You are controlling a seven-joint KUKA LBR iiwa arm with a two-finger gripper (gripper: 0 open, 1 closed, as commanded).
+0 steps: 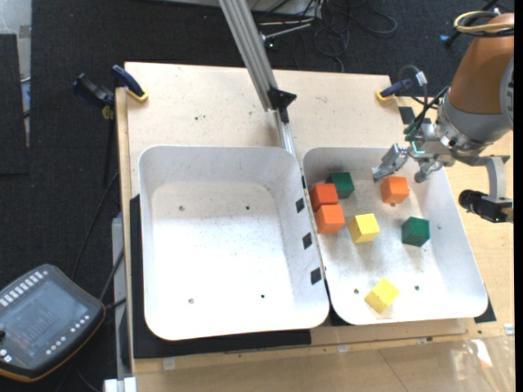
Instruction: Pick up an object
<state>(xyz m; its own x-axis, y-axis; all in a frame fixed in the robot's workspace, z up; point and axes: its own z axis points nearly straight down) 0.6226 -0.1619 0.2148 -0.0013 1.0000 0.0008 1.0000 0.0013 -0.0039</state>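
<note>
The right bin (458, 243) holds several small cubes. An orange cube (395, 189) lies near its far right side. My gripper (406, 168) hovers just beyond and above that cube, open, its two fingers spread apart with nothing between them. Two more orange cubes (327, 207) sit together by the bin's left wall, with a green cube (341, 184) just behind them. A yellow cube (364, 227) rests mid-bin, a second green cube (415, 231) to its right, and another yellow cube (381, 294) near the front.
The left bin (163, 219) stands beside the right one. A slanted metal strut (249, 43) comes down to the seam between the bins. Clamps (131, 84) grip the bench's far corners. A teach pendant (37, 321) lies at lower left.
</note>
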